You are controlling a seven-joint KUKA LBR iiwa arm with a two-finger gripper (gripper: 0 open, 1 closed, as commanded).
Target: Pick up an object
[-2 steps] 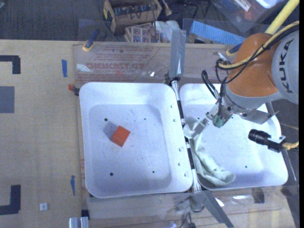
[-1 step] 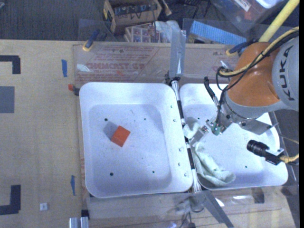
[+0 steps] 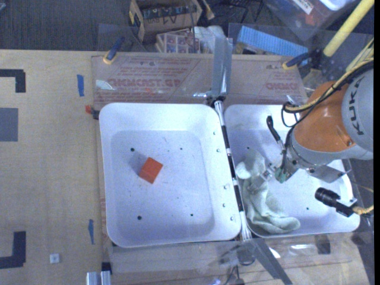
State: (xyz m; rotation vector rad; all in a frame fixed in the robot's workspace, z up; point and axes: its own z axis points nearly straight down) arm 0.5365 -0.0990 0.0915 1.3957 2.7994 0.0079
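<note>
A small orange cube [image 3: 151, 170] lies in the left white bin [image 3: 119, 123], left of its middle. A crumpled white cloth [image 3: 268, 211] lies along the left and front side of the right bin [image 3: 249, 120]. The grey arm with its orange band [image 3: 320, 129] reaches in from the right over the right bin. My gripper [image 3: 262, 180] is low over the upper part of the cloth and seems to touch it. The arm's body hides part of the right bin's floor.
A metal divider [image 3: 228, 159] runs between the two bins. Behind the bins lie cardboard sheets [image 3: 154, 82] and clutter. A black cable [image 3: 274, 129] and a black fitting [image 3: 330, 198] hang off the arm. To the left is the bare wooden bench [image 3: 47, 177].
</note>
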